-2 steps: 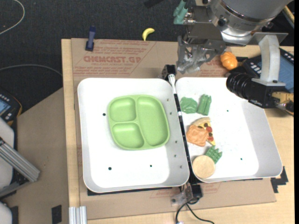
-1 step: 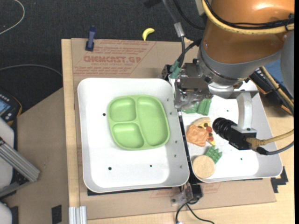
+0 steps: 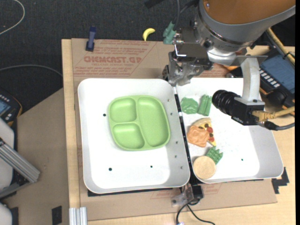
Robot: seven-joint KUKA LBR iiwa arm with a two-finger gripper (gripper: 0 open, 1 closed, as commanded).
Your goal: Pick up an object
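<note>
**Gripper at the far end of the bin seam, toys right of the plate**

The gripper (image 3: pixel 179 76) hangs beyond the far right corner of the green divided plate (image 3: pixel 139 122), over the far end of the seam where the two bins meet. From this slant I cannot tell whether it is spread or pressed together.

The plate lies flat in the left bin (image 3: pixel 93 163), its three compartments facing up.

All the loose objects lie to the right of the plate, in the right bin (image 3: pixel 262 158). Level with the plate's far edge sit a crumpled green toy leaf (image 3: pixel 189 105) and, just beside it, further from the plate, an upright-looking green toy stalk (image 3: pixel 205 105). Level with the plate's middle is an orange toy pizza slice (image 3: pixel 200 133) with dark spots along one edge. Past the plate's near right corner rests a round tan disc (image 3: pixel 204 167), with a small green ridged piece (image 3: pixel 214 154) touching its far side.

Beyond the plate, past the left bin's far wall, a printed cardboard sheet (image 3: pixel 117 55) carries a blue clip (image 3: pixel 90 39). A yellow banana-shaped toy (image 3: pixel 148 33) lies further still.
</note>
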